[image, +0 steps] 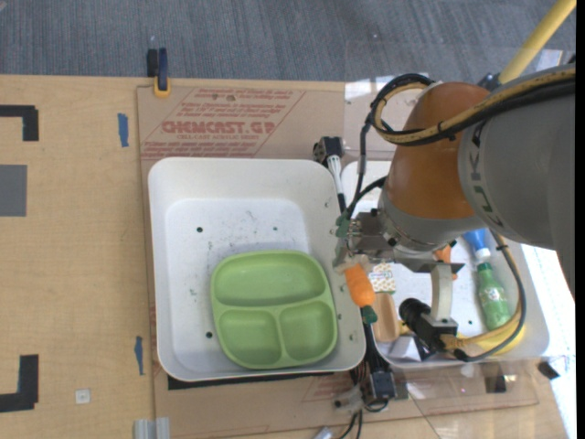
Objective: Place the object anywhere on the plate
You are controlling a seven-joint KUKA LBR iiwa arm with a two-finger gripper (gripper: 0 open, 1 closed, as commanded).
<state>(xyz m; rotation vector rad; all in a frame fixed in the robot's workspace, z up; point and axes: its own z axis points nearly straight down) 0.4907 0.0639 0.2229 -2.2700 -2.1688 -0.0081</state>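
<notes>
A green plate (272, 309) with three compartments lies in the left white bin (174, 245), toward its front. An orange toy carrot (359, 287) with a green top sits at the rim between the two bins, just right of the plate. My gripper (364, 247) hangs directly above the carrot's upper end, under the orange-banded wrist. The wrist hides how gripper and carrot meet.
The right bin (539, 332) is largely covered by the arm. In it are a green bottle (494, 298) with a blue cap, a tan block (387, 319) and a small patterned packet (383, 279). A cardboard sheet (219, 122) lies behind the left bin.
</notes>
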